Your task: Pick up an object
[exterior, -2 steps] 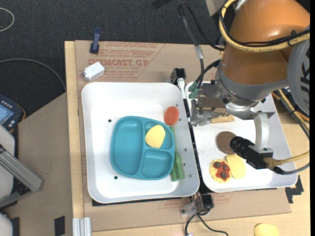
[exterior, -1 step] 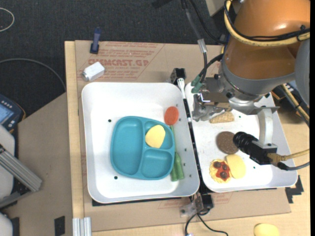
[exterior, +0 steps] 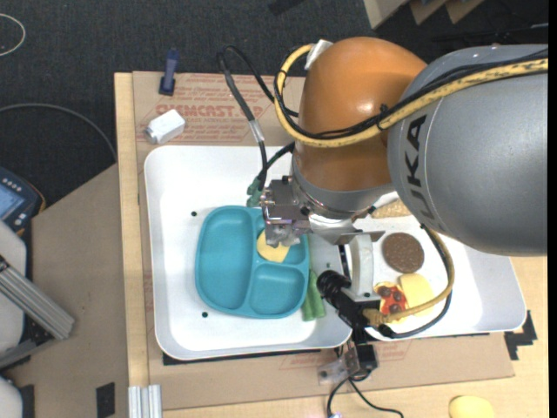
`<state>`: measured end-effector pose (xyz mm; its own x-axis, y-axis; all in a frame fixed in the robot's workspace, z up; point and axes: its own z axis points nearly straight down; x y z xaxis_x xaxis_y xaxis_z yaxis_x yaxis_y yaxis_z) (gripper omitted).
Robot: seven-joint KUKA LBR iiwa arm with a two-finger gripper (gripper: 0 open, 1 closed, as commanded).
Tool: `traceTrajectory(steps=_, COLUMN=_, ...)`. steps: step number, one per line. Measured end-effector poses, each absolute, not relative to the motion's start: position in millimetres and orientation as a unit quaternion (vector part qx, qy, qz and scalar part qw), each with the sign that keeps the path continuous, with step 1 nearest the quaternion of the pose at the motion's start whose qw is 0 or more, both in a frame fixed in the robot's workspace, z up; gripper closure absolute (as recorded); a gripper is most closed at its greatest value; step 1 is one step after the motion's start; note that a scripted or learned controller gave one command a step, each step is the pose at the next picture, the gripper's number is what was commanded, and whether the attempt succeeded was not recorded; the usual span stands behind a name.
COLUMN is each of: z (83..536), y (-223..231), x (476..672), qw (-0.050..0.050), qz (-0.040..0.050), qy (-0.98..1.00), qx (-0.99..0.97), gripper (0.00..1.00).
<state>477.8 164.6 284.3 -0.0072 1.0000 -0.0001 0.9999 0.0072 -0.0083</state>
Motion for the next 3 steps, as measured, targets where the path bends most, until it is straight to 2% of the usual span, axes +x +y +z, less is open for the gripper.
traceTrajectory(steps=1, z=398, y=161, x=480.3, qw=-0.003, qz=-0.0064, qy=-0.708, qx=-0.706, gripper=1.0)
traceTrajectory(steps=2, z=403, y=228, x=479.2, qw=-0.001, qz=-0.0023, qy=-0.709, qx=-0.705, gripper=1.0)
traceTrajectory(steps=3, z=544, y=224, x=538.6, qw=-0.005, qz=-0.0089, qy=-0.707, qx=-0.707, gripper=1.0)
